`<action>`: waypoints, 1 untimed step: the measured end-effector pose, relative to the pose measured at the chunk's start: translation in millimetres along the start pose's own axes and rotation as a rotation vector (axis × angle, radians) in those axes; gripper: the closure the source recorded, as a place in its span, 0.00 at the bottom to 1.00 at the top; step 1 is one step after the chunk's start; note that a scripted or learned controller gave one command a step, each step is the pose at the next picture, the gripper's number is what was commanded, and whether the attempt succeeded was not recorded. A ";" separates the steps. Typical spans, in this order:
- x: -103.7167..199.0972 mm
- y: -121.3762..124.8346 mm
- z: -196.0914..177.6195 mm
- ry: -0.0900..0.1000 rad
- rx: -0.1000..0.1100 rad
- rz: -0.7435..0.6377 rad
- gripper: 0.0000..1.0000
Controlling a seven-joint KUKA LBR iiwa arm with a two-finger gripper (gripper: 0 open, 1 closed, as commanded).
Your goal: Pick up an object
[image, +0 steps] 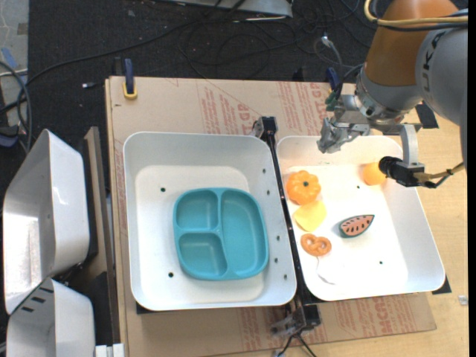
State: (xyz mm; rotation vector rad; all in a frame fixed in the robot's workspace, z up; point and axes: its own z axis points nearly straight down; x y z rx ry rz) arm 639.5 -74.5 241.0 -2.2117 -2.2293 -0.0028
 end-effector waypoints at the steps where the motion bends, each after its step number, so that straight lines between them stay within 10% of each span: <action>1: 55.8 -6.6 12.8 0.000 0.003 0.000 1.00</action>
